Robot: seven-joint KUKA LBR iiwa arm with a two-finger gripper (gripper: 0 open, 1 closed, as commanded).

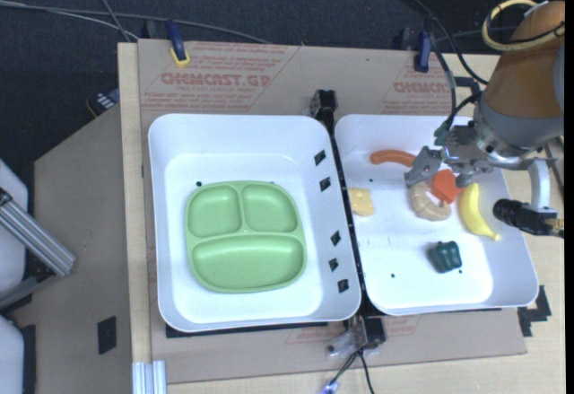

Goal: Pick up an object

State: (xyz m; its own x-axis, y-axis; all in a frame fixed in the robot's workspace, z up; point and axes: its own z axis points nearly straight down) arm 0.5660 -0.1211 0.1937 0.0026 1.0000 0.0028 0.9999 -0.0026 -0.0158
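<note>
My gripper (pixel 443 175) hangs over the upper middle of the right bin (pixel 395 289), open, its two grey fingers (pixel 420 171) spread apart. An orange-red piece (pixel 446 187) lies right below, between the fingertips, which have not closed on it. It rests against a beige lumpy food item (pixel 430 207). A yellow banana (pixel 474 211) lies just right of them. An orange sausage-shaped item (pixel 392 156) sits to the gripper's left, a pale yellow chunk (pixel 360 201) near the bin's left wall, and a dark green pepper (pixel 445 256) toward the front.
The left bin (pixel 170 150) holds a green divided plate (pixel 245 235). A black divider with clips (pixel 334 204) runs between the bins. There is bare bin floor at the front left of the right bin.
</note>
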